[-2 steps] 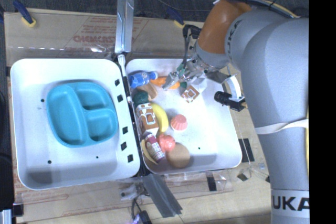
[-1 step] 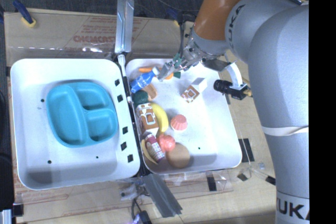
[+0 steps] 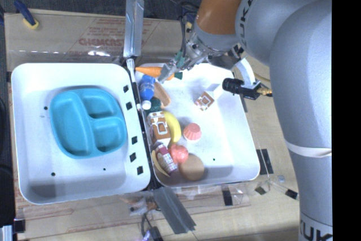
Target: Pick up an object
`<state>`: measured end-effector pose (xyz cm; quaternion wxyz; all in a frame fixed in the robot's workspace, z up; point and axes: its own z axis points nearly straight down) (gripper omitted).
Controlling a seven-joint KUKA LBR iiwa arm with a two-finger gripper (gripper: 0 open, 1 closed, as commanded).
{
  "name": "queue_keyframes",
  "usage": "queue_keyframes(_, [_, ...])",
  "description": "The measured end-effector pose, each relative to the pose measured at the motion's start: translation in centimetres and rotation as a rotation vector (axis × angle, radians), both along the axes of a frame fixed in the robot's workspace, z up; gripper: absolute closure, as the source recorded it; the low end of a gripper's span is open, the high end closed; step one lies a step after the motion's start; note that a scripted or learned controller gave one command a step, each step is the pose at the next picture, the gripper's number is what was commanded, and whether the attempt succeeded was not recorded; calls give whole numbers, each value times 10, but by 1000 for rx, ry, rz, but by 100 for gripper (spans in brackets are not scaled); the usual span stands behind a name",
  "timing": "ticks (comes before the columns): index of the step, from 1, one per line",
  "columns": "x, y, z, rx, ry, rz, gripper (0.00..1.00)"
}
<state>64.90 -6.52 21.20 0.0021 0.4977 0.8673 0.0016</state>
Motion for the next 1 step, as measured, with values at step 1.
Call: queue_keyframes(1, [8, -30, 31, -1, 4, -367, 100])
